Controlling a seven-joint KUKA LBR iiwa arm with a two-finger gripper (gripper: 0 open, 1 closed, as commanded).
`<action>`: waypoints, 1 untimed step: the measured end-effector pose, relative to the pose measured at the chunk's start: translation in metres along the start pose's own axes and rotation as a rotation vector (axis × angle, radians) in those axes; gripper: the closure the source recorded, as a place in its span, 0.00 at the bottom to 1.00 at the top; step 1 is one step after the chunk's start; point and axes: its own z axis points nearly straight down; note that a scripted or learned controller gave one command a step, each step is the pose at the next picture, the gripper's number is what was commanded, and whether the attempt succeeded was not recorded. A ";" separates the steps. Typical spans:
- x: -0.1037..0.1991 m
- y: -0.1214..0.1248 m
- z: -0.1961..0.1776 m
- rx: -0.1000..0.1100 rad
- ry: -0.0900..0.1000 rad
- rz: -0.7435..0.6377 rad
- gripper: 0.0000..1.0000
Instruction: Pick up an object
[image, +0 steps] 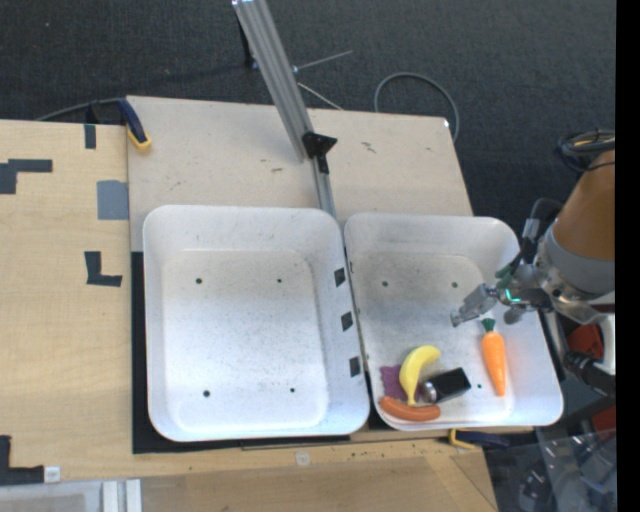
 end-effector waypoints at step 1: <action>-0.002 0.001 0.044 0.005 0.000 0.001 0.00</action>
